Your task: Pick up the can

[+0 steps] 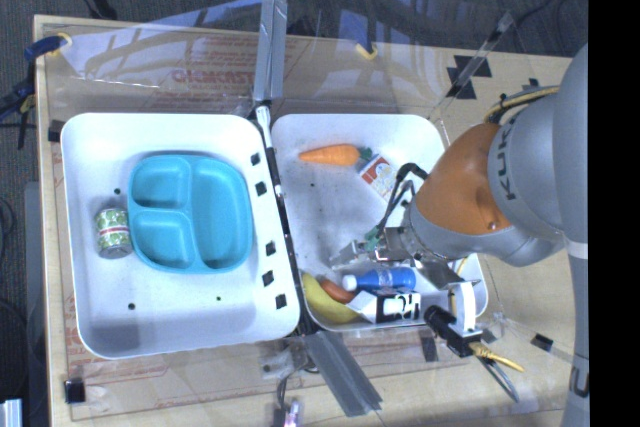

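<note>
The can (113,230) has a green and white label and lies on its side at the left edge of the left bin (165,315), beside a blue divided tray (190,212). My gripper (364,250) is low in the right bin (330,195), just above a blue bottle (384,280) and far to the right of the can. The grey arm with its orange band (462,195) hides much of the right bin's right side.
In the right bin lie a carrot (329,155), a small red and white carton (378,175), a banana (328,303) and a black and white bottle (398,307). A metal divider (268,50) runs between the bins.
</note>
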You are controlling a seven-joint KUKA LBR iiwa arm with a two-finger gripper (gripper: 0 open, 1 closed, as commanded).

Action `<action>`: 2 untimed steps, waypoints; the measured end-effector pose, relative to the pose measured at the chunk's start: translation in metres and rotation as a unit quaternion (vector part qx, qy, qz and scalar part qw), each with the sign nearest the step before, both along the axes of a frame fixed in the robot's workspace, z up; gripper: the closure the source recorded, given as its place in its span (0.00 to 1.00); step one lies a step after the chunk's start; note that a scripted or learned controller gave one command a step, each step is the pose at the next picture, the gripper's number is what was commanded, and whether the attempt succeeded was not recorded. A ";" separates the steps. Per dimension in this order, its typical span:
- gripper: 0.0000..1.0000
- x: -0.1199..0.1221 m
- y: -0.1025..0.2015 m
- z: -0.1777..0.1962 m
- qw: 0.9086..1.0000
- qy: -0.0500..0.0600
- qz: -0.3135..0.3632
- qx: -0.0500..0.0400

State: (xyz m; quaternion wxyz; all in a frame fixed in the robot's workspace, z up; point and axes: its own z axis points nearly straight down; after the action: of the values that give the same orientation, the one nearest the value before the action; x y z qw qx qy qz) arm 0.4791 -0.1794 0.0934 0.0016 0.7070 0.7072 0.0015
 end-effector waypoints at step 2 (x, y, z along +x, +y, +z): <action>0.00 0.141 -0.018 0.102 0.996 0.003 -0.090 0.000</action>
State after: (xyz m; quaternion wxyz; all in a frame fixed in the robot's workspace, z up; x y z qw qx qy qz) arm 0.6205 -0.1975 0.1954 -0.0007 0.7677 0.6408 -0.0009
